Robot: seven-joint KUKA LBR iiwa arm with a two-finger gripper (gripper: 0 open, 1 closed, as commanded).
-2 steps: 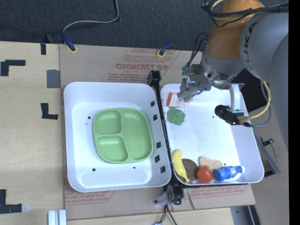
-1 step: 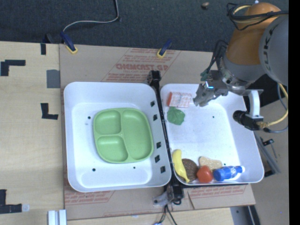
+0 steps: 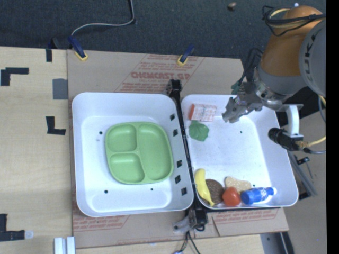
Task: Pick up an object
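Your claw [image 3: 233, 113] hovers over the upper part of the right bin [image 3: 275, 157], and from this angle you can't tell whether it's apart or together; nothing shows clamped in it. Nearest to it lie the pink-and-white packet [image 3: 203, 112] and, just below that, the green lump [image 3: 199, 131]. Watch out: both sit tight against the bin's left wall, so a descent there could catch the rim or nudge them aside. Along the near edge a banana [image 3: 202, 185], a brown piece [image 3: 214, 187], a tomato [image 3: 230, 196], a tan slice [image 3: 238, 183] and a blue bottle [image 3: 258, 194] crowd together. The left bin [image 3: 90, 142] carries a green divided plate [image 3: 139, 152].
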